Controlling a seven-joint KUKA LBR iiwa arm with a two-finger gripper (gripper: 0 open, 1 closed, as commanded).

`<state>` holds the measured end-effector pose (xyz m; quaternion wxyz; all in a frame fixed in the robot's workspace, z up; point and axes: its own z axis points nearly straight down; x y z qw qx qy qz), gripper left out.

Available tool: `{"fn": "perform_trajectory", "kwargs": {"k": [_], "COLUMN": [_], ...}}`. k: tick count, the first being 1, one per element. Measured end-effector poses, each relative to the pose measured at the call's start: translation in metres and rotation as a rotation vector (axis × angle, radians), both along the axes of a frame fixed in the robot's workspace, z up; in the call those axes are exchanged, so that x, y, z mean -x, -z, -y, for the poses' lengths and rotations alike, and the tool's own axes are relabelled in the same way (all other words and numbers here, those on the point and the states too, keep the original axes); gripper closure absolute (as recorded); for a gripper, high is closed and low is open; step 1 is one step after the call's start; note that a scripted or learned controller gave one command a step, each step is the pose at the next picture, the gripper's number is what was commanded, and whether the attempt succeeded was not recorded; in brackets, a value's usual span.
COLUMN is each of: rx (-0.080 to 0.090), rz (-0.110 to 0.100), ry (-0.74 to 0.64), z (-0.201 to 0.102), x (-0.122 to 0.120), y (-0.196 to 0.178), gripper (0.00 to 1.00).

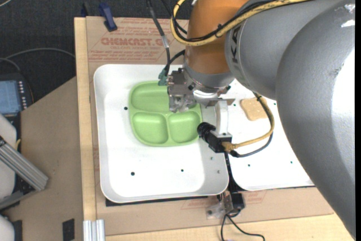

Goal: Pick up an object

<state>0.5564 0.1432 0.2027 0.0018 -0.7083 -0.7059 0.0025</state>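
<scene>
Green divided tray (152,115), lying toward the left bin's (113,166) far right corner, sits under the descending-stage gripper (179,100) at its right rim; grip unreadable, so next comes closing and lifting.

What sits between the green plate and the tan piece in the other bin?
In the camera view, the gripper and wrist hang over the green plate's right edge, and a black connector with its yellow cable lies before the tan piece.

Grey arm (299,65); orange band (211,14); yellow and black cables looped around it
</scene>
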Motion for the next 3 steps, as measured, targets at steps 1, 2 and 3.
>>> {"fn": "perform_trajectory", "kwargs": {"k": [1,2,3], "rx": [-0.003,-0.002,-0.009], "rz": [0.000,0.009,0.025], "ry": [-0.007,-0.004,-0.007], "z": [-0.023,-0.025,-0.036], "x": [0.065,0.051,0.057], "y": [-0.024,-0.047,-0.237], "gripper": [1.00,1.00,1.00]}}
